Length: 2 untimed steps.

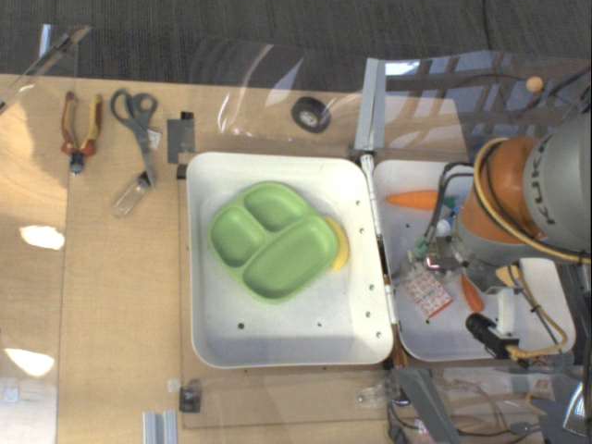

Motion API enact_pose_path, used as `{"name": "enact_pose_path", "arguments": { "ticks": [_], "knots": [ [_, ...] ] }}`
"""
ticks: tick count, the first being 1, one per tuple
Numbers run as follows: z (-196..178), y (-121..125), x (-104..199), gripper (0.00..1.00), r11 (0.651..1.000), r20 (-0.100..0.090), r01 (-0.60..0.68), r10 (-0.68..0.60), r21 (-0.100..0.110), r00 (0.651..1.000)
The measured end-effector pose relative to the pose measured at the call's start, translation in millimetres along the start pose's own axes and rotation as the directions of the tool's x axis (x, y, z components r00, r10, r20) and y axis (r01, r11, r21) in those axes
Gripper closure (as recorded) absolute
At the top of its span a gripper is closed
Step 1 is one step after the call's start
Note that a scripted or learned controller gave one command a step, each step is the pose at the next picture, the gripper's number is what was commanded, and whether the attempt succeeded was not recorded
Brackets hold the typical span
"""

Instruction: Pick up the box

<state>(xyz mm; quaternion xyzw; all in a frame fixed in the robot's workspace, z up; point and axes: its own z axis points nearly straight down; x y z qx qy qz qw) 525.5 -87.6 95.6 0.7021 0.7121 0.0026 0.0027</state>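
Light wooden counter [111,340] across the view, carrying two shallow white bins side by side. Left white bin [222,331], the larger in view, holding a green three-compartment plastic plate [274,240] tilted diagonally, with a sliver of something yellow [339,245] peeking from under its right edge. Right white bin [421,336] mostly covered by the grey arm with its orange band [504,188], reaching in from the right. Wrist low over the middle of this bin, cables looped around it; gripper [435,259] pointing down toward the bin floor. Cannot tell how far apart the fingers are, nor whether anything sits between them. Small flat box with a red-and-white pattern [425,294] lying on the floor of the right bin, near its left wall, just below the gripper tip. Orange carrot-shaped piece [412,200] near the bin's upper left. On the counter at far left: red-handled pliers [78,129], grey scissors [137,118], and a dark tape roll [310,114] above the bins.
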Motion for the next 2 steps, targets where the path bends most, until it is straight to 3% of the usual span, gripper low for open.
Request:
{"name": "enact_pose_path", "arguments": {
  "ticks": [1, 2],
  "knots": [
    [-10.7, 2.3, 0.8, 1.0, 1.0, 0.0, 0.002, -0.002, -0.005, 1.0],
    [-115.2, -35.1, 59.7, 1.0, 0.998, -0.001, -0.058, 0.058, 0.002, 0.998]
  ]
}}
